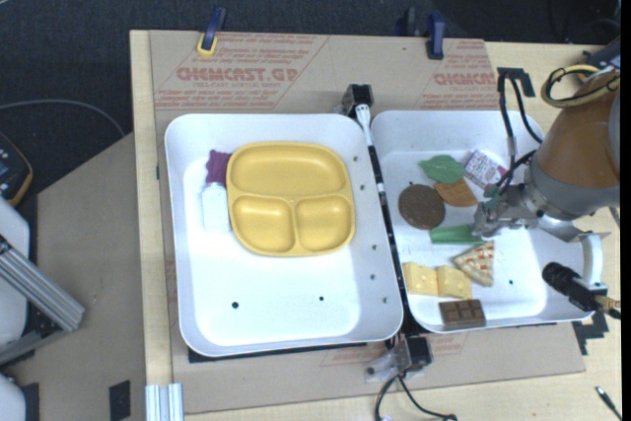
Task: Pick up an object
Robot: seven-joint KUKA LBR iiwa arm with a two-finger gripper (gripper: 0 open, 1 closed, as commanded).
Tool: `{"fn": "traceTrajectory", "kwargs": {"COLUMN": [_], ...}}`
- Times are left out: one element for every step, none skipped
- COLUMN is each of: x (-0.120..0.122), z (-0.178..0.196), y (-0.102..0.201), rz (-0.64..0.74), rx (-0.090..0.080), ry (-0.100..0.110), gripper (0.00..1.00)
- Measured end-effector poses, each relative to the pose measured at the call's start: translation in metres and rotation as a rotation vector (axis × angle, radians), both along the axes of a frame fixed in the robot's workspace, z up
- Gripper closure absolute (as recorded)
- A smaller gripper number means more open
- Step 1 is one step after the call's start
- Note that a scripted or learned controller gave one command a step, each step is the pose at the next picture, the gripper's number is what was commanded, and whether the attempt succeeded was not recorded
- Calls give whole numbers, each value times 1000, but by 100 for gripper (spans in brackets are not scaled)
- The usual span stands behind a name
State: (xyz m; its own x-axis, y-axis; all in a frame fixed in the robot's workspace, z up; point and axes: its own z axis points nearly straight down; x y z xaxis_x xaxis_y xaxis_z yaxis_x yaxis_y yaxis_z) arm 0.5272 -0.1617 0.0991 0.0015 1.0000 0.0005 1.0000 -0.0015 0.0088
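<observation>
Reaching arm: grey KUKA arm (pixel 582 163) enters the right white bin (pixel 394 128).
Tool: tool (pixel 490 217) hangs over the green flat stick (pixel 455 235); opening cannot be told.
Handling: stick looks light, stiff; grip across its middle.
Hidden: fingertips blurred, contact unclear.
Neighbours: brown round cookie (pixel 422 206), pizza-slice toy (pixel 476 262).

Two white bins are seen side by side on the worktop (pixel 296 64). In the left bin (pixel 197 291) a yellow divided tray (pixel 291 195) lies, with a purple-capped white bottle (pixel 214 192) touching its left edge. In the right bin (pixel 523 301) a brown disc (pixel 422 205), green leaf (pixel 441 169), green stick (pixel 455 235), pizza slice (pixel 476 262), yellow cheese pieces (pixel 437 281) and chocolate bar (pixel 461 313) are recorded. The gripper (pixel 490 215) is positioned low, just beside the green stick.
</observation>
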Motion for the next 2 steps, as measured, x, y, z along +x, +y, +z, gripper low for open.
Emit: {"fn": "traceTrajectory", "kwargs": {"x": [10, 17], "z": [47, 92], "y": [-2, -5], "rz": [3, 2], "rx": [-3, -4], "ry": [4, 2], "gripper": [100, 100]}}
